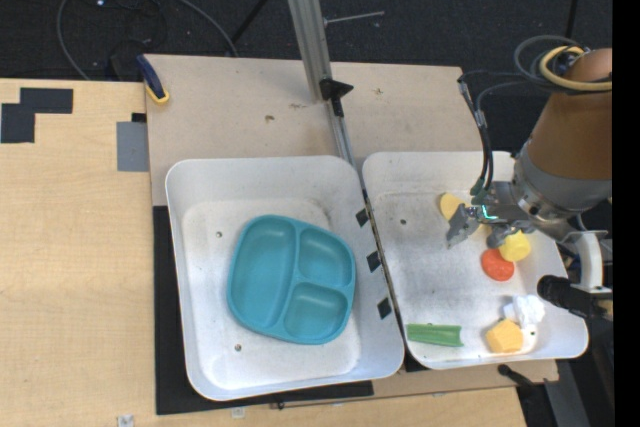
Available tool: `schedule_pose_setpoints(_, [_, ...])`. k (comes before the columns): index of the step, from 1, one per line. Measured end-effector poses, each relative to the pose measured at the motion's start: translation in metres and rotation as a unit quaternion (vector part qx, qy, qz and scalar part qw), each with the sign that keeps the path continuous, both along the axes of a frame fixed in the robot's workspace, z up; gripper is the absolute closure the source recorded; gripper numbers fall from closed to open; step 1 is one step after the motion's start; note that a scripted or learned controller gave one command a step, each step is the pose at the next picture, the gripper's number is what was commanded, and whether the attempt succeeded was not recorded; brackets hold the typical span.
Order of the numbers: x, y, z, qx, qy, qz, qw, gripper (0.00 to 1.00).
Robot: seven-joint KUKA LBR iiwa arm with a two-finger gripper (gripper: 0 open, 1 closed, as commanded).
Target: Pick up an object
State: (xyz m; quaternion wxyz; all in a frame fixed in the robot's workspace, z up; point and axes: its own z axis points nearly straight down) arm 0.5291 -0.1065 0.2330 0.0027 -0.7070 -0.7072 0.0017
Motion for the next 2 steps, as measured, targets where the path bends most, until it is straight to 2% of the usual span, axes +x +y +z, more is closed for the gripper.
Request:
schedule_pose_setpoints(1, [0.001, 0.000, 0.001, -0.0001, -0.001, 0.000, 1.0000, 0.00])
schedule_pose_setpoints(2, [0.003, 0.002, -0.043, 0.0000, 0.001, 0.000, 1.0000, 0.00])
